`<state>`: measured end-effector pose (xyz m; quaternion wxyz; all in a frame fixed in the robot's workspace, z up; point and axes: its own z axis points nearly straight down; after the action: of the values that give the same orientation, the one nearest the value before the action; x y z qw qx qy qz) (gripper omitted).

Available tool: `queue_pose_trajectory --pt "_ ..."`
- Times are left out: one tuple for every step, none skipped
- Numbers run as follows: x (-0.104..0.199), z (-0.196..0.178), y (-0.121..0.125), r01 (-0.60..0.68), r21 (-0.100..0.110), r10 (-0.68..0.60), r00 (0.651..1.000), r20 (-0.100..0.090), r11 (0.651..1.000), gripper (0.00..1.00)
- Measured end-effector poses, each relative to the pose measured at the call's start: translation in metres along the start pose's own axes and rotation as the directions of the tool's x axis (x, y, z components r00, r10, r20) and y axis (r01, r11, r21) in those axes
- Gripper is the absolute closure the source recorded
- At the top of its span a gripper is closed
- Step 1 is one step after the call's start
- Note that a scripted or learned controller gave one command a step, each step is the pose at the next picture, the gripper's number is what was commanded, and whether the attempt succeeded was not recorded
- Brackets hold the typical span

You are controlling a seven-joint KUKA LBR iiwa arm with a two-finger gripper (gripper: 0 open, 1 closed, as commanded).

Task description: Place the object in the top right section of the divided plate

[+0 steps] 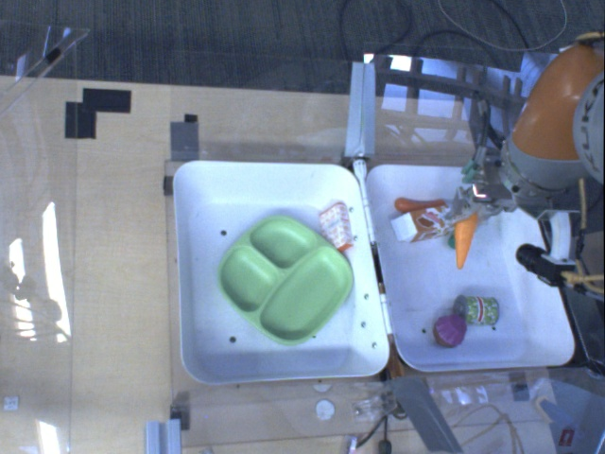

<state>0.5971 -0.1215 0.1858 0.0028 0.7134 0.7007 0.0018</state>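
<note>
Claw (475, 195) sits low over right white bin (529, 353), right at orange toy carrot (463, 238) and red-white packet (430, 221); can't tell its state. Risk: clutter fouls the pick, or a weak pinch drops it short of green divided plastic plate (286, 278) in left bin (203, 348). Wrist hides the contact.

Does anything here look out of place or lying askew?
Yes. A small packet lies in the left bin, tilted beside the green plate, off its sections. In the right bin, a can lies on its side.
</note>
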Motion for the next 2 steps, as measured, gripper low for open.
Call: queue_pose_trajectory --pt "0.084 -0.048 0.0 0.088 -0.002 -0.088 0.996 -0.002 0.996 1.0" --pt "0.164 -0.078 0.021 0.095 0.0 -0.095 0.996 -0.002 0.996 1.0"
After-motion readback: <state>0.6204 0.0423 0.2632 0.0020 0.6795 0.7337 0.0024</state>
